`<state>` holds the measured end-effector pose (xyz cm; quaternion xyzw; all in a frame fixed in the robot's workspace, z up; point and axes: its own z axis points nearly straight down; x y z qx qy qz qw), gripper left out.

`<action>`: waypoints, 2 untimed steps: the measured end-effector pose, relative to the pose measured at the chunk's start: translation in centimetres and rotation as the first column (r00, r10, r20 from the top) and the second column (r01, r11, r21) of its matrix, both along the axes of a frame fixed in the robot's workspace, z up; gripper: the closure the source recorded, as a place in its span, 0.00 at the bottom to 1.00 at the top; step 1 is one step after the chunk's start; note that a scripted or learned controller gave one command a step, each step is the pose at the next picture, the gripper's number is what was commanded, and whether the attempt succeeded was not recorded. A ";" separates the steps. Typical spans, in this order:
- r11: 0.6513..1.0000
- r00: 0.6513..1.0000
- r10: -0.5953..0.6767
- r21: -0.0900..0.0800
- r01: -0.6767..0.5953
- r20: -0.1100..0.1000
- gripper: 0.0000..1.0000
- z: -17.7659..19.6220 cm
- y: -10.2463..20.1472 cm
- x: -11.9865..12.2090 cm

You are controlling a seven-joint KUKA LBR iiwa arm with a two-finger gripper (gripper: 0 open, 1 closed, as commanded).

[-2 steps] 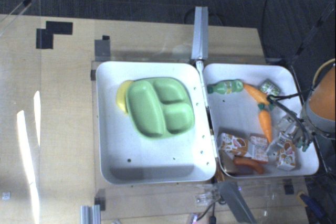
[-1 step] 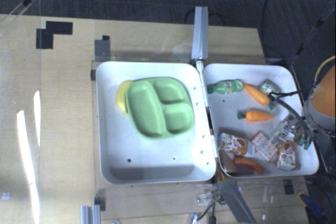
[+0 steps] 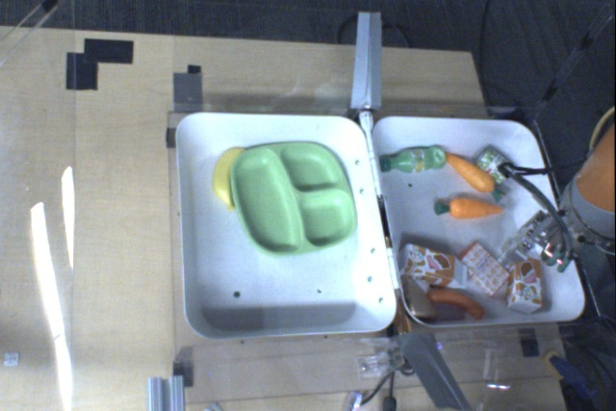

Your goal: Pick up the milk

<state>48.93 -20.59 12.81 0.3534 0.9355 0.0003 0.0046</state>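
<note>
Left bin (image 3: 192,236): holds a green divided tray (image 3: 292,195) with a yellow thing (image 3: 223,178) peeping out at the tray's left edge; wide bare floor between the tray and the bin's near wall.
Divider (image 3: 367,72): a grey post stands at the far end of the seam between the two bins.
Right bin (image 3: 525,128): crowded; the most open floor lies just right of the divider, at mid depth.
Bottle (image 3: 415,160): green, lying on its side, just right of the divider at the far end.
Carrots: one (image 3: 471,173) slanted just right of the bottle, one (image 3: 469,207) lying nearer the camera, right of the divider.
Cartons: one (image 3: 425,265) near the divider at the near wall, a second (image 3: 485,269) just to its right, a third (image 3: 526,285) further right by the near right corner; which is the milk I cannot tell. Print is too small to read.
Sausage (image 3: 455,302): reddish, against the near wall, right of the divider.
Gripper (image 3: 541,241): far right of the divider, low over the third carton; its opening cannot be made out, nor any contact.
</note>
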 end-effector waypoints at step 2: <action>1.000 1.000 0.005 -0.003 -0.005 0.010 1.00 1.2 0.0 0.3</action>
